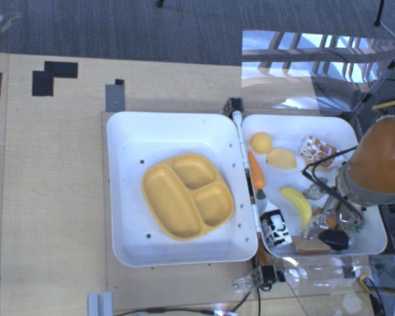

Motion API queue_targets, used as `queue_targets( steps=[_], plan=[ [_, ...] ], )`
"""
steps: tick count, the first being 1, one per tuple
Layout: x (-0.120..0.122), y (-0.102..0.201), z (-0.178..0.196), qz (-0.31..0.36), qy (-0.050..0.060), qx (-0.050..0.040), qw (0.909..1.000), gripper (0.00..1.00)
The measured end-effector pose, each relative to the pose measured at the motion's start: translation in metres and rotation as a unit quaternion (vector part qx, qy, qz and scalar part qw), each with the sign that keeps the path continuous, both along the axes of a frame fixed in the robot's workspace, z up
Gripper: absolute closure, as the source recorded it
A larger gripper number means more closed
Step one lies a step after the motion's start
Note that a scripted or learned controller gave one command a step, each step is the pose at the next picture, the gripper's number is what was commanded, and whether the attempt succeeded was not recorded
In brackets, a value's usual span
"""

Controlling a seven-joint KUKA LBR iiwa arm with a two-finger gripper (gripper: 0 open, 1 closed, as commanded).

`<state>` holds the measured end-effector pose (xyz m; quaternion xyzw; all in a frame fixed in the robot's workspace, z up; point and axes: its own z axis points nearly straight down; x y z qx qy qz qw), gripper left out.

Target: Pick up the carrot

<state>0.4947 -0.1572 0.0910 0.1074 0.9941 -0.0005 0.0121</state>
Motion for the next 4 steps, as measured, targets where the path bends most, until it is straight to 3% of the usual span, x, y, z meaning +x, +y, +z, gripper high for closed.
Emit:
queue_targets(
  steps=[1,2,3,4],
  plan=[
    [0.005,-0.003,0.205,-0.042,-0.001,-0.0007,0.9991,0.0],
    [-0.005,-0.037,0.385,0.05,-0.001,-0.0047,0.9987,0.0],
    [-0.002,-0.035,0.396,0.048,-0.008,-0.0061,0.9988,1.0],
    [-0.002,-0.035,0.396,0.048,-0.007,-0.0059,0.9988,0.0]
  ],
)
